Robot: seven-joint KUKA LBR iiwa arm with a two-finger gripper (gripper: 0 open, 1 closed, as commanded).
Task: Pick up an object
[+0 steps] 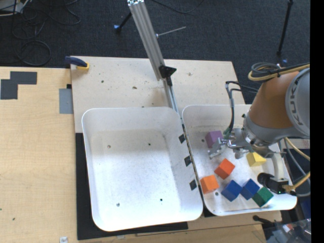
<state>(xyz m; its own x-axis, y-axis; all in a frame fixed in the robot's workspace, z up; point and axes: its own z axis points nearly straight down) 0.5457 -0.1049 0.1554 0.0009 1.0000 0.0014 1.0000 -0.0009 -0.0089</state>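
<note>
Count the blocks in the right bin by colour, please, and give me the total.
Purple block: 1
Orange blocks: 2
Yellow block: 1
Blue blocks: 2
Green block: 1
Total: 7

Two bins sit side by side in the lower half of the frame; the left bin point(101, 135) is the larger in view, the right bin point(202, 116) touches its right rim; a slanted rail point(150, 39) runs from the top centre down to their shared edge; seven blocks point(225, 168) cluster in the right bin's lower part; the arm point(276, 110) enters from the right edge, its gripper point(223, 147) above the cluster; a clamp point(77, 62) lies at the bench's point(121, 80) upper left corner.
</note>
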